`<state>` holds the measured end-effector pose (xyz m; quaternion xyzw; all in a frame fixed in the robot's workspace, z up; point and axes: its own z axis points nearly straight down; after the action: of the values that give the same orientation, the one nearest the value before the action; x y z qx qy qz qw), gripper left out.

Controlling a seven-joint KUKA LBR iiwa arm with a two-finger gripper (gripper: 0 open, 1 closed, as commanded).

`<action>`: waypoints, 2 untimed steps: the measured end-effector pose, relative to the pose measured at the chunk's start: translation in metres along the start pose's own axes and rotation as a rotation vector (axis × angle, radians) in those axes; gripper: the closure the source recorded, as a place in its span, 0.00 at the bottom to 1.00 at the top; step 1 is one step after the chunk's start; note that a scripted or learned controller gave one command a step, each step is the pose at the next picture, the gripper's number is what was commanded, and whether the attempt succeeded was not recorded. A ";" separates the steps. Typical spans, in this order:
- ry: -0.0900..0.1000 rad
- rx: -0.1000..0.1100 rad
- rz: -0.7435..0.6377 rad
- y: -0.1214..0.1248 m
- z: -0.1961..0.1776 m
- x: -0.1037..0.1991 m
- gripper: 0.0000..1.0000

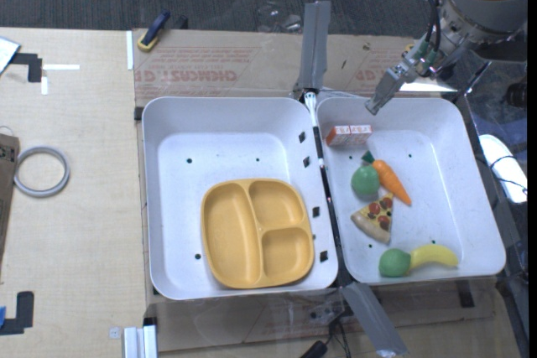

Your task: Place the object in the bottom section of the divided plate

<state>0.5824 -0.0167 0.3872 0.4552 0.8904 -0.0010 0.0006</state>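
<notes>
Hovers over right bin's far edge, gripper state impossible to tell, with plate in left bin.

One fixed camera looks down aslant on both bins.

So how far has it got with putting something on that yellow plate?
Nothing looks done yet: the plate in the left bin has no toy in any section. Nothing seems in hand either; the gripper hangs over the far edge of the right bin, above the small box. The carrot, pizza slice, banana and green pieces lie there. Picking one and placing it remains.
</notes>
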 end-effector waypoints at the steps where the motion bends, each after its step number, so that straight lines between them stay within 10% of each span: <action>1: -0.001 -0.002 0.008 -0.003 -0.028 -0.040 0.00; 2: 0.001 0.001 -0.013 0.000 0.001 -0.003 0.00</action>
<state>0.5836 -0.0191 0.3858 0.4496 0.8933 -0.0009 -0.0002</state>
